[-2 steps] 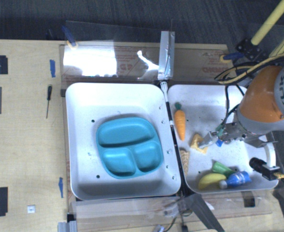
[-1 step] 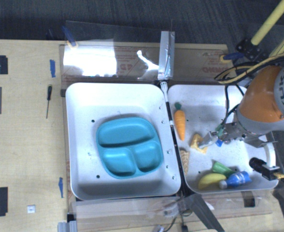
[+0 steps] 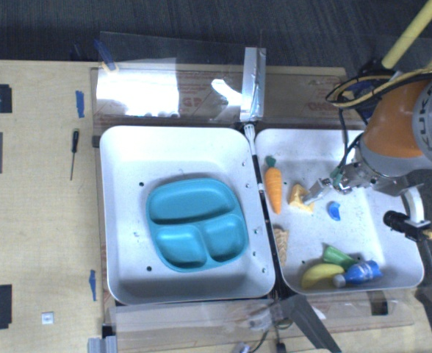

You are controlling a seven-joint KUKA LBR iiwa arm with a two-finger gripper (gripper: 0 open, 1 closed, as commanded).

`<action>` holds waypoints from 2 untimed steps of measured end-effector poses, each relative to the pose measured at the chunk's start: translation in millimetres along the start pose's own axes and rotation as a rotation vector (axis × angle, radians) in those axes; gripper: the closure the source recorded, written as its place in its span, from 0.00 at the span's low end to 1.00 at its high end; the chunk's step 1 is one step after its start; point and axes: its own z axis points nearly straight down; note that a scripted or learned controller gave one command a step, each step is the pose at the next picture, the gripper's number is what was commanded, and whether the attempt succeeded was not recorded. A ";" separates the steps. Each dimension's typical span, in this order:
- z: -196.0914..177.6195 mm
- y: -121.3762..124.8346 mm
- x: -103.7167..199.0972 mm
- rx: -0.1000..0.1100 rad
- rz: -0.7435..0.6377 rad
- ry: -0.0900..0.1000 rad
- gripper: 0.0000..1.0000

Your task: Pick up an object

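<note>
In the right bin [image 3: 392, 259], my gripper [image 3: 320, 190] hangs low over the floor of the bin, reaching in from the right under the arm's orange band [image 3: 396, 127]. Its tip is just right of a small yellow-cream piece [image 3: 300, 198], close to it or touching it; I cannot tell which. An orange carrot [image 3: 274, 187] with a green top lies left of that piece. A small blue object [image 3: 334, 211] lies just below the gripper. At the bin's front lie a banana [image 3: 322, 274], a green item [image 3: 338, 255] and a blue bottle [image 3: 361, 272].
The left bin [image 3: 120, 197] holds a blue divided plate [image 3: 196, 223]. A brownish item [image 3: 280, 240] lies against the right bin's left wall. A clear panel and a metal divider [image 3: 252, 83] stand behind the bins. Cables hang by the arm at the right.
</note>
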 end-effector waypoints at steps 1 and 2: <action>4.2 -58.2 10.5 0.011 0.150 0.003 0.00; -19.6 30.7 10.9 0.010 0.096 0.005 0.00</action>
